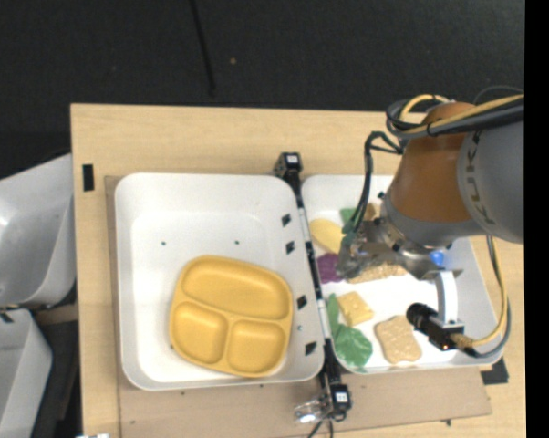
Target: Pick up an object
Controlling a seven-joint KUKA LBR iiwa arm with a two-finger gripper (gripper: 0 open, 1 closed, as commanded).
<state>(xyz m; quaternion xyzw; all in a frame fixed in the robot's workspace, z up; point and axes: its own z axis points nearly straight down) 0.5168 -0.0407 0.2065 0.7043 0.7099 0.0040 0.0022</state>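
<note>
- Two bins sit side by side on the table (92, 135): the left bin (138, 208) and the right bin (325, 190).
- A divided tray (231, 316) lies in the left bin, toward its near side.
- In the right bin, a cracker (396, 339) lies near the front, a leafy piece (351, 344) to its left, and a small block (354, 307) just behind.
- The claw (357, 258) hangs over the right bin's left part.

robot lab: arm (457, 190) over bench (211, 140) with white bins (138, 245)

Dark floor (165, 35), pale wooden bench (211, 140) (light-grained), white furniture (19, 235) at left
</note>
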